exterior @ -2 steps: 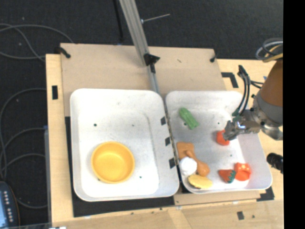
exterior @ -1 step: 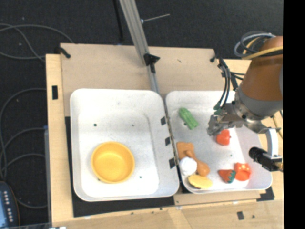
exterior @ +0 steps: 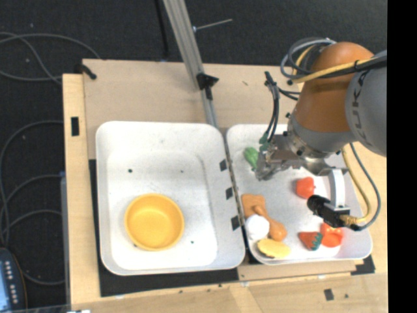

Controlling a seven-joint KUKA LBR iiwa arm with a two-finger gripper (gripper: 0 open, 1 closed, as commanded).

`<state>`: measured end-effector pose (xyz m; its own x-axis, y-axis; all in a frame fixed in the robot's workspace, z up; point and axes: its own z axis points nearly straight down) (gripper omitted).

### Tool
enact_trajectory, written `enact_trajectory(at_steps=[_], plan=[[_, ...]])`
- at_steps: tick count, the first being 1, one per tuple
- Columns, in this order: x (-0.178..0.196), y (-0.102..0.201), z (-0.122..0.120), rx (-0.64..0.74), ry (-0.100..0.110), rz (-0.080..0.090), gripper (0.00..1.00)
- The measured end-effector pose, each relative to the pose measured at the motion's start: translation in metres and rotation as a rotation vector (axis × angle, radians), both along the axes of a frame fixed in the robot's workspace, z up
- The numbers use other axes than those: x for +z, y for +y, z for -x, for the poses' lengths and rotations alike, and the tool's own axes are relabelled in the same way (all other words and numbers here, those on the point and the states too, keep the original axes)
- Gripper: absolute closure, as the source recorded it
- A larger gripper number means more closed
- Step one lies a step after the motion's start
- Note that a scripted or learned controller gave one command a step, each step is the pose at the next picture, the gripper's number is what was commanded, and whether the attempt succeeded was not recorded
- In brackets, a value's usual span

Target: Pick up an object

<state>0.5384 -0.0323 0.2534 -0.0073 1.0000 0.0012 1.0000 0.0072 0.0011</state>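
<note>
Wooden worktop (exterior: 150, 90) is seen under two white bins. Tool (exterior: 264, 168) is lowered beside a green object (exterior: 251, 155); its state cannot be told. An orange piece (exterior: 304, 188) lies nearby.

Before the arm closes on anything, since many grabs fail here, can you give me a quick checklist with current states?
1. Gripper over the right bin: ok.
2. Green toy right by the gripper: ok.
3. Green toy between the fingers: cannot tell.
4. Gripper well away from the bin's wall: not ok, it sits near the left rim.
5. Yellow bowl out of the way in the left bin: ok.
</note>
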Motion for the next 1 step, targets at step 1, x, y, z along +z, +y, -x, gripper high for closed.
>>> enact_trajectory(at_steps=[1], plan=[[-0.0111,0.0568,-0.0041,0.0,0.002,0.0,1.0]])
